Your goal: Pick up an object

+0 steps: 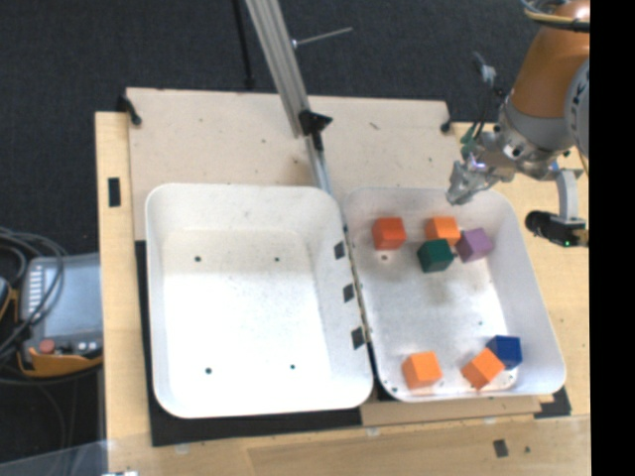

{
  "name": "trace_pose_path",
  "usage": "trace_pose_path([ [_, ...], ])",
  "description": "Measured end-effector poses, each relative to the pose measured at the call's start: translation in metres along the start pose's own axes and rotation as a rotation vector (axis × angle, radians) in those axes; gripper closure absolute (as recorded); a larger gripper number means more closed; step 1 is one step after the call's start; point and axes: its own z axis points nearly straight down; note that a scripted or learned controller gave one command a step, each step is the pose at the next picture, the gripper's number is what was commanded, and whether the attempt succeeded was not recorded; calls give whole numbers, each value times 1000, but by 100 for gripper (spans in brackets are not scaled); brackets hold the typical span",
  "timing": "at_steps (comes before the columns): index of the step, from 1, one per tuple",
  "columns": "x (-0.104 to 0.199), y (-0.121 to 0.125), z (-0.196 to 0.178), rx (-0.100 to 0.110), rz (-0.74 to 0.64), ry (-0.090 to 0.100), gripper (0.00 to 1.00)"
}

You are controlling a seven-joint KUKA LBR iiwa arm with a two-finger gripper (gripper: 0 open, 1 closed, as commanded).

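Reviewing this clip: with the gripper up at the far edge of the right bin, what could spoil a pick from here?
1. The green block touches an orange block and the purple block; descending there, the gripper might nudge neighbours instead of isolating one.
2. It hangs near the right bin rim, so a straight drop could clip the wall.
3. The blue block abuts another orange block in the corner, leaving little room.

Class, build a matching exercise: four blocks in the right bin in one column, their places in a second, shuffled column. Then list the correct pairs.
Things:
1. green block
2. purple block
3. blue block
4. red-orange block

Places:
A. far left of the upper cluster
B. near right corner, beside an orange block
C. right end of the upper cluster
D. just below the upper orange block

Pairs: 1-D, 2-C, 3-B, 4-A
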Motion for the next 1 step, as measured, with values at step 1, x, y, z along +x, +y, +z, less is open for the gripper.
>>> trace_pose_path([
  [1,58,-9,1,-1,-2,2,100],
])
